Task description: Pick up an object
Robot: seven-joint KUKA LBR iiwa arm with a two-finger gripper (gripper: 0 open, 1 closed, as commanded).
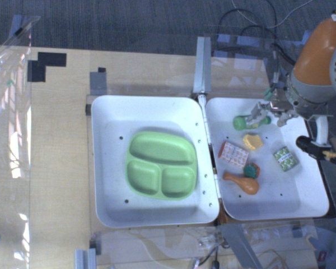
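Camera view: the end effector (261, 115) sits low in the right bin (316, 203), at its upper part, touching or just beside a green object (241, 122). Whether its fingers clamp that object cannot be determined. Nearby lie a yellow piece (252, 142), a patterned card (233, 154), an orange drumstick-shaped toy (242, 182) and a green packet (285, 158). The left bin (109, 206) holds a green divided tray (160, 165).

left bin (101, 150): divided tray (159, 165) | right bin (302, 203): small items; tool (261, 115) at rear
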